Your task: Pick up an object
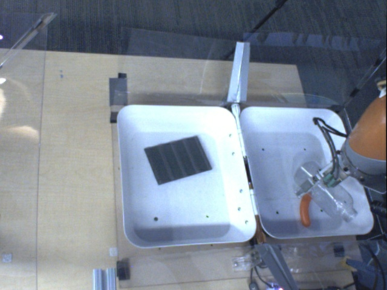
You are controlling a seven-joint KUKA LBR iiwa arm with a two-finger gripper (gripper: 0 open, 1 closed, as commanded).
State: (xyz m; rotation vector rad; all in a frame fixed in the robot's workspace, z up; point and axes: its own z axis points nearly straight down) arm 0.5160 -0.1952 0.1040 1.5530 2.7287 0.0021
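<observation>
The arm is in the approach step: its hand is low in the right bin, just above a small, smooth orange object; how far open it is I cannot tell. Next it likely needs to centre over that rounded piece. A flat, dark ribbed mat lies in the left bin.

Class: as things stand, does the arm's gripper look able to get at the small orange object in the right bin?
Probably yes. The gripper sits in the right bin just above the orange object, and nothing lies between them.
</observation>
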